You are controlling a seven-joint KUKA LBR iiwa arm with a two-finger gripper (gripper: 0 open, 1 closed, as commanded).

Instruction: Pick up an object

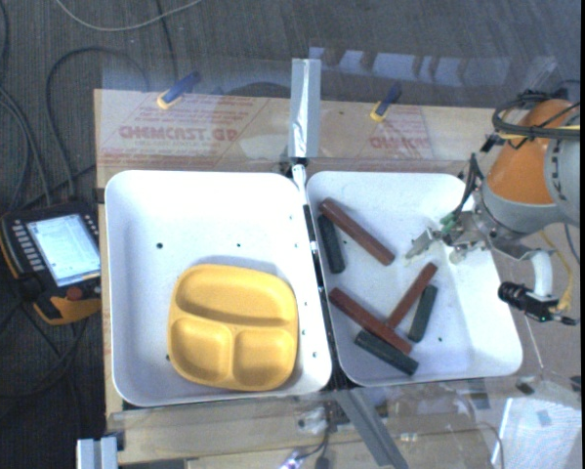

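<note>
Watching remotely, I see a yellow divided tray (235, 326) in the left bin (136, 203), left of the divider (304, 115). Right of the divider, brown sticks (356, 233) and dark bars (387, 352) lie scattered in the right bin (487, 355). Farther right, the gripper (438, 237) hangs over that bin, its fingers spread and holding nothing.

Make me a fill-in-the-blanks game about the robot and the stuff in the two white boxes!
1. The yellow tray lies in the ____ bin.
2. The sticks in the right bin are reddish-brown or ____.
3. The tray has ____ compartments.
4. The gripper hangs above the ____ bin.

Missing words: left; black; three; right
</note>
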